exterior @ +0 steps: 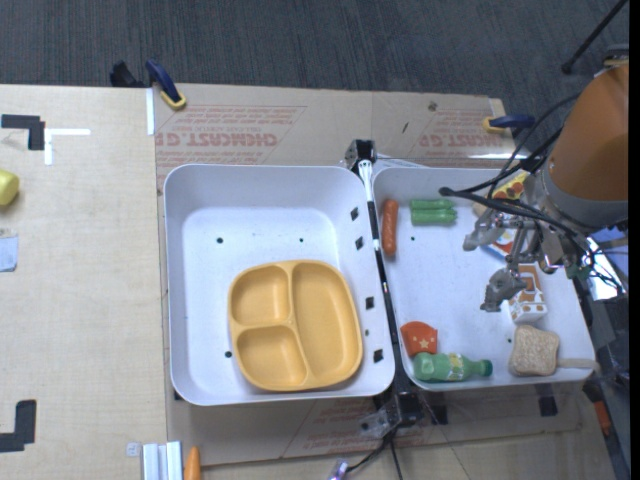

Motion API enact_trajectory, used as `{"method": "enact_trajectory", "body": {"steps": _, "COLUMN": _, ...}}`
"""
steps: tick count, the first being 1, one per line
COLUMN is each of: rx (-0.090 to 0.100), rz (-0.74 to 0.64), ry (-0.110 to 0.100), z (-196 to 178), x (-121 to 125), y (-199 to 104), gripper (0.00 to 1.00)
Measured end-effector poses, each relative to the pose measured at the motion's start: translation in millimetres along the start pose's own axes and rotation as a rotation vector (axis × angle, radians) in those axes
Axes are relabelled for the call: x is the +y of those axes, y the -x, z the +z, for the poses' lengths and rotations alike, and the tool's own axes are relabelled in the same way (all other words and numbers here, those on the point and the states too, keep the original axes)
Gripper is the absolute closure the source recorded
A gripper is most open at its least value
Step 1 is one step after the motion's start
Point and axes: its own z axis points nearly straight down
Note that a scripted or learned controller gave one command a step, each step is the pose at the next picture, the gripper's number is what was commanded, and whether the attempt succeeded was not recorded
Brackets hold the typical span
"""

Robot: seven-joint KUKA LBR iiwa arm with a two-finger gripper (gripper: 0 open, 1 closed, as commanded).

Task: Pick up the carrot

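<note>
Nearest us, a green plastic bottle [453, 368] lies along the right white bin's [470, 298] front wall. We locate the slim orange carrot [389, 228] against its left wall, well apart from the gripper [510, 268]; we cannot tell whether the jaws are open.

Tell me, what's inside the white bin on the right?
Right bin: carrot, green block, red piece, green bottle, bread slice. The arm covers its far right corner.

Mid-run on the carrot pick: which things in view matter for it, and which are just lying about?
Job:
slim orange carrot, at the right bin's left wall
two-finger gripper, over the right bin

Lying about:
yellow three-compartment plate, left bin
green plastic bottle
tan bread slice
green block
</note>
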Motion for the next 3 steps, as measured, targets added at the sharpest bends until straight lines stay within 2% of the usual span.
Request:
{"method": "enact_trajectory", "body": {"steps": 1, "rx": 0.0, "rz": -0.014, "ry": 0.0, "z": 103, "x": 14, "y": 6, "gripper": 0.0}}
{"method": "enact_trajectory", "body": {"steps": 2, "rx": -0.001, "rz": 0.032, "ry": 0.001, "z": 23, "x": 98, "y": -23, "gripper": 0.0}}
{"method": "enact_trajectory", "body": {"steps": 3, "rx": 0.003, "rz": 0.15, "ry": 0.0, "z": 31, "x": 147, "y": -45, "gripper": 0.0}}
